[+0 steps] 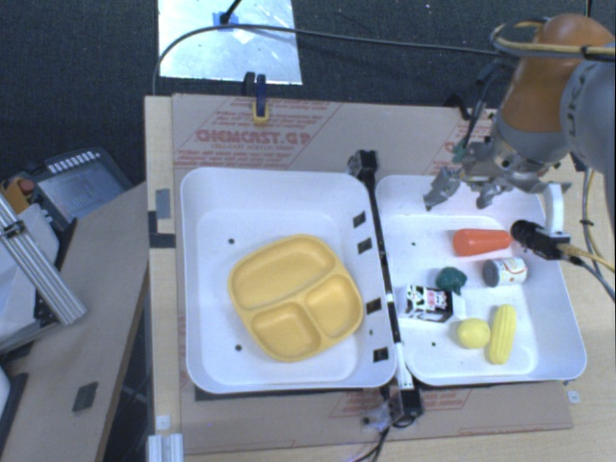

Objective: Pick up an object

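Two shallow white bins sit side by side on the desk [106,287], both smooth moulded plastic with rounded corners. The left bin [207,354] holds one thing: a yellow plate [294,296] with three compartments, glossy plastic, sitting at a slant.

The right bin [558,349] has six small items. One orange carrot [481,242], a smooth tapered toy with its long axis running roughly left to right across the bin and what looks like the blunter end on the left. One corn cob [500,333], yellow and ridged, long axis running near to far with a slight tilt. One lemon [472,333], round and yellow, just beside the corn on its left. One dark green lump [450,279] (could be a broccoli toy, too small to say). One small black-and-white carton [428,302], boxy, just beside the green lump. One little can [506,271] lying on its side, grey end facing left.

The gripper [465,190] hovers over the far edge of the right bin, behind the carrot and apart from it. Its two fingers [441,191] are spread apart with nothing between them. The arm [539,85] above is grey with a fat orange section, and a black cable hangs off it.
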Action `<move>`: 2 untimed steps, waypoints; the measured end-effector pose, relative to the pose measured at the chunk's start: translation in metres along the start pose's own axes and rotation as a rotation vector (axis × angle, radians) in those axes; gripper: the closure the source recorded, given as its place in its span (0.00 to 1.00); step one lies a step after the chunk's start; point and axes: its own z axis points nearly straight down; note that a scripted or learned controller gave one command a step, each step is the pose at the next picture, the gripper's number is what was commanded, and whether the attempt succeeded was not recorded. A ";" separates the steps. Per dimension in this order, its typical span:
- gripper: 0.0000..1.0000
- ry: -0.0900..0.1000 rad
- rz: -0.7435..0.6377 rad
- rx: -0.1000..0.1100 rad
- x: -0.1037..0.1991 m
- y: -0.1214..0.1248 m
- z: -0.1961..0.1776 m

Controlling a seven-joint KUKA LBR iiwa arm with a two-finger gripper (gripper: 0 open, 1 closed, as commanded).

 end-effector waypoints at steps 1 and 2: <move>0.00 -0.002 -0.002 -0.014 0.000 0.003 -0.008; 0.00 -0.001 -0.001 -0.009 0.005 -0.004 0.051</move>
